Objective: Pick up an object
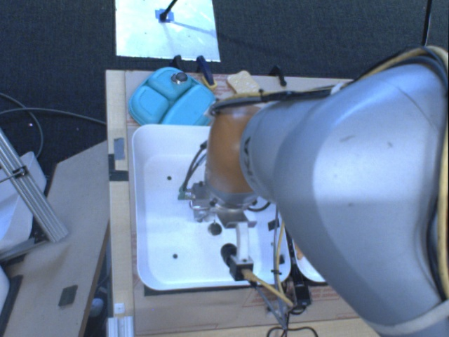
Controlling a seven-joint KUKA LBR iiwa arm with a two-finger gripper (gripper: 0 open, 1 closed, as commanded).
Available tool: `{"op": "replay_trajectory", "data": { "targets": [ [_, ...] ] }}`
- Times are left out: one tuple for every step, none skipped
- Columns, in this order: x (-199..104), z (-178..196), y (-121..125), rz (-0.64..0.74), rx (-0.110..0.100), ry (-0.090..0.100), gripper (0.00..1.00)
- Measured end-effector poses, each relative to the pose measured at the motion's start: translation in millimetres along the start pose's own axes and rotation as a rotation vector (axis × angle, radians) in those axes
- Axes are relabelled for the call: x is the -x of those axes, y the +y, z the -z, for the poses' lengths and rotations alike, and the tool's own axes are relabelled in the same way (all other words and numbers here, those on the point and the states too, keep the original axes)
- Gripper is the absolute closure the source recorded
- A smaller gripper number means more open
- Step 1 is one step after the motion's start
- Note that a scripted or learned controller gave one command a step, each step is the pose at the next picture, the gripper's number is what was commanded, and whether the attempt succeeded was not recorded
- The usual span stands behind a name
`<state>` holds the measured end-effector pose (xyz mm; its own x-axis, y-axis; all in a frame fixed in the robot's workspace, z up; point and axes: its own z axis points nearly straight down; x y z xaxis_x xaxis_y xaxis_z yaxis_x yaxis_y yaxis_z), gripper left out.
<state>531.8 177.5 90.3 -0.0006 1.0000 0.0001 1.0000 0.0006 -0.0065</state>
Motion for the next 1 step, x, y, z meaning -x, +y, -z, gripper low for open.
{"op": "replay_trajectory", "data": {
  "targets": [
    [-16.4,298.3,-32.2,0.006,0.026,0.009,1.00]
  ]
}}
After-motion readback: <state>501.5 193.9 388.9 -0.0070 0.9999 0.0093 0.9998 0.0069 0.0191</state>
